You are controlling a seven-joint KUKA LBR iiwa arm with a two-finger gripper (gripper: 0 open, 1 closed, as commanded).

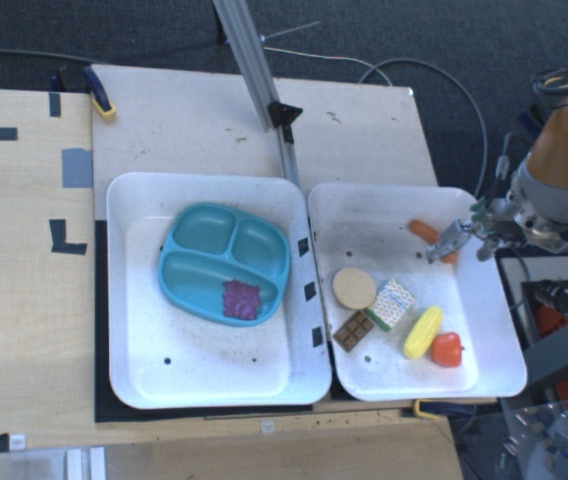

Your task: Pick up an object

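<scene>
Bins sit side by side on the surface; we see the right bin (484, 353) holding the orange carrot (423, 231) near its far edge. Our end effector (452, 238) hovers beside it, fingers apart, so we judge approach; next, descend and close.

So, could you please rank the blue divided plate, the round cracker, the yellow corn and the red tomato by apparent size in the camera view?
1. blue divided plate, by far the largest.
2. round cracker and yellow corn: too close to rank.
3. red tomato, smallest.
</scene>
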